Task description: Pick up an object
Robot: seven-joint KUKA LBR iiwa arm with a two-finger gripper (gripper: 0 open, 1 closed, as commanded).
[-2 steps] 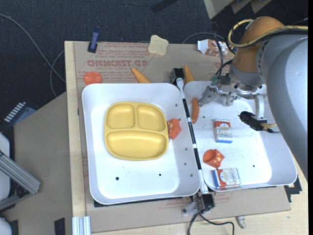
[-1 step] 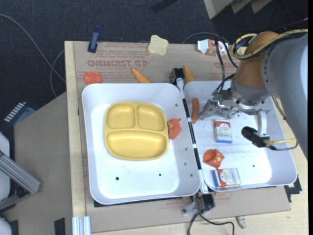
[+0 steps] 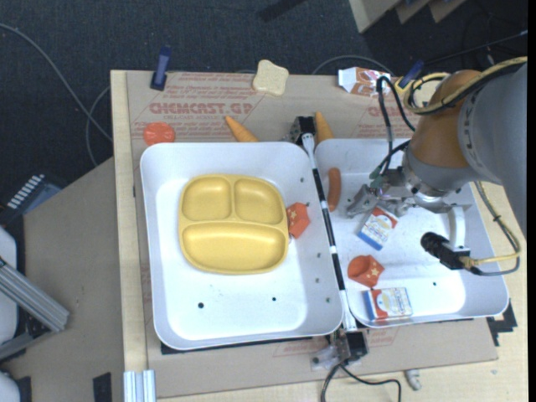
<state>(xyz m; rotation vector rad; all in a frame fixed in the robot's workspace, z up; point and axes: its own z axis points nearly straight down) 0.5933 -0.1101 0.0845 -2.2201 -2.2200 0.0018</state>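
While my gripper (image 3: 365,203) hovers spread and empty over the right bin (image 3: 477,296), the small blue-and-white carton (image 3: 377,227) lies just below it, long axis slanting toward the bin's near edge.

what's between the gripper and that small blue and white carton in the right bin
Nothing visible. The gripper hangs just above the small blue and white carton in the right white bin; the orange hot dog lies off to its side.
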